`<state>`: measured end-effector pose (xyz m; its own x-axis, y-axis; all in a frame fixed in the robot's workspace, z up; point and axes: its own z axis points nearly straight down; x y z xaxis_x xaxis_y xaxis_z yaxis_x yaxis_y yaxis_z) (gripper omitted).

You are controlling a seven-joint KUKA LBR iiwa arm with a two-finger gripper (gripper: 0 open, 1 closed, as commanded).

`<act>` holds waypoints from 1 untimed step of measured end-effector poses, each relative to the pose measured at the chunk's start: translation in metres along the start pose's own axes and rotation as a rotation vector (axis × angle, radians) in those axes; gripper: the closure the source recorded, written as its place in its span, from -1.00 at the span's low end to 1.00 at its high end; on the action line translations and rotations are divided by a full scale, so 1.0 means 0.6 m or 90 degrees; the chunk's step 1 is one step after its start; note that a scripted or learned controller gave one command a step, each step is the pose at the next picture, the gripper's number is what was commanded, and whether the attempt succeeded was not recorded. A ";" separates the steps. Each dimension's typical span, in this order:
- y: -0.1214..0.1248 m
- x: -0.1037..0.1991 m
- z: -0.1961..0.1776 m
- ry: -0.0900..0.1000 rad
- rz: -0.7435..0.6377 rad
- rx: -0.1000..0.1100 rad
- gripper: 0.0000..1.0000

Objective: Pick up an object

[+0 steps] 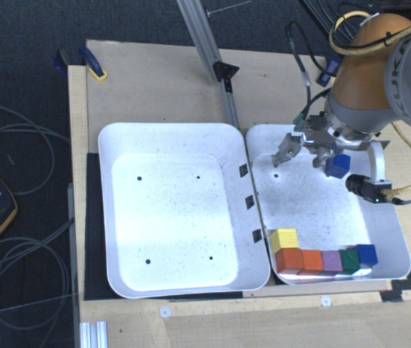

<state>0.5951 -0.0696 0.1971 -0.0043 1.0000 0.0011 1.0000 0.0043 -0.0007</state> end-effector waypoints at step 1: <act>0.074 0.113 -0.216 0.000 -0.002 -0.008 -1.00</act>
<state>0.6393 -0.0018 0.3266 -0.0069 1.0000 0.0019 0.9999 0.0069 0.0115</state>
